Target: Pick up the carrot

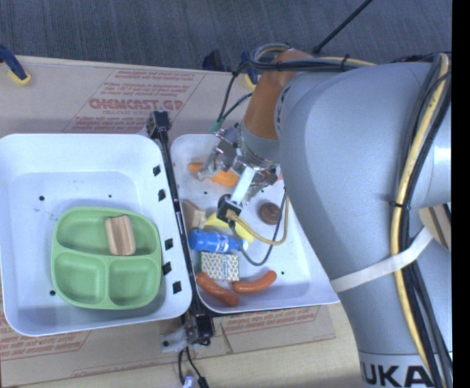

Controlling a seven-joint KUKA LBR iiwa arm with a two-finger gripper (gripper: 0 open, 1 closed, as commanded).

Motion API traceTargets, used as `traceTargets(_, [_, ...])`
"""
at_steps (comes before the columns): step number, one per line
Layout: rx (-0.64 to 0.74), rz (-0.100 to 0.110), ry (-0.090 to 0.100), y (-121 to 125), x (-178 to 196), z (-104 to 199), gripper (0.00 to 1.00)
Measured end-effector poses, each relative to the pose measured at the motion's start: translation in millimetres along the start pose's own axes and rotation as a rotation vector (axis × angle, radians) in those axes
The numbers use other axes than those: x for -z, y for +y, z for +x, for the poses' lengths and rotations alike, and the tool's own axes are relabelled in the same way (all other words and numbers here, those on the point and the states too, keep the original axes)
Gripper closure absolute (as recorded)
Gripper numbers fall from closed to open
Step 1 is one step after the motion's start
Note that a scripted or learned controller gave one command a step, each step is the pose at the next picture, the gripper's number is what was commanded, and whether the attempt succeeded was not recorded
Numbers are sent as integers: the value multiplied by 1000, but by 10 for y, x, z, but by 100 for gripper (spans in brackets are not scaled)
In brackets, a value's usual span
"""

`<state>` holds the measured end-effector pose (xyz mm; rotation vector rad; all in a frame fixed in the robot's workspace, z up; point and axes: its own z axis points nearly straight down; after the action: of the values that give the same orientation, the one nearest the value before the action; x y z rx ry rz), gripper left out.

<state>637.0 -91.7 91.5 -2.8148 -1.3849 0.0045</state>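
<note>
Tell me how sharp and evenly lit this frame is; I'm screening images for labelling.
Camera view: lighting is even, with soft shadows inside the left bin; the green tray reads sharp; the small items around the gripper are cluttered and slightly soft; the arm looms large and smooth.

A robotics lab: grey carpet (97, 14), cardboard-covered bench (137, 95) (clamped at its corner), twin white bins (24, 148).

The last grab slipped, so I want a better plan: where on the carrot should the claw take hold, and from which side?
Probably from straight above, across the narrow width of the carrot, at whatever middle part shows. It lies flat near the far end of the right bin, partly hidden under the claw, with a small orange piece on its left. Its full shape is hard to tell, so this is a guess.
</note>
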Motion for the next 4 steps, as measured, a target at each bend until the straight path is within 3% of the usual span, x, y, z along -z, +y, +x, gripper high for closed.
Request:
traceTargets(1, [6,5,-2,-5,99,2,100])
traceTargets(2, [-158,3,-2,-213,-9,-185,100])
traceTargets(3, [-484,2,-1,-508,-6,-392,100])
traceTargets(4, [-484,2,-1,-506,-5,-391,0])
